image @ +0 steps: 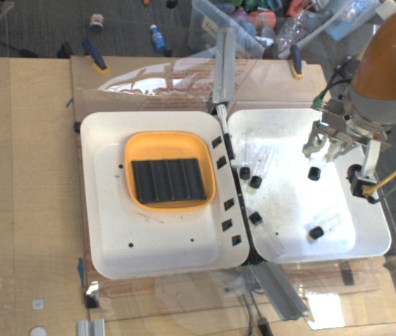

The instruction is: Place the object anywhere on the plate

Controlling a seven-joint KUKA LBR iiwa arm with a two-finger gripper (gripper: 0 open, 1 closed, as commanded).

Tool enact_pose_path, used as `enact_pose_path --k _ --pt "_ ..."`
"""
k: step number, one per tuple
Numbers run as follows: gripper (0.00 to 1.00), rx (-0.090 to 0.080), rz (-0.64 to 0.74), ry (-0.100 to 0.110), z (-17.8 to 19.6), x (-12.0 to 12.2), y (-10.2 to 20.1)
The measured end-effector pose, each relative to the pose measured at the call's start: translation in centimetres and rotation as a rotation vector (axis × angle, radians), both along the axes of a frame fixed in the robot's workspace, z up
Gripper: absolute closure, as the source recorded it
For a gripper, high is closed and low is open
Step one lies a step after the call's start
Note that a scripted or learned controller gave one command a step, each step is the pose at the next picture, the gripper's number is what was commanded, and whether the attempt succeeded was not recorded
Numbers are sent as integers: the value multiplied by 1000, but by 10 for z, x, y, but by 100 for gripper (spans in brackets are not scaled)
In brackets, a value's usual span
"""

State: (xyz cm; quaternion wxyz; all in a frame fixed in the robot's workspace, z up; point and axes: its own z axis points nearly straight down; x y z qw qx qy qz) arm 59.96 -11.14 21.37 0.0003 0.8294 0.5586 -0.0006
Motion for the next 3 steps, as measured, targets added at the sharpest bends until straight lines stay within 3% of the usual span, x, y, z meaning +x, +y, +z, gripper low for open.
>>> enact_pose_path --k 2,3 --pt "100 -1 102 -4 19 51 23" --pt "100 -1 399 -6 48 68 30"
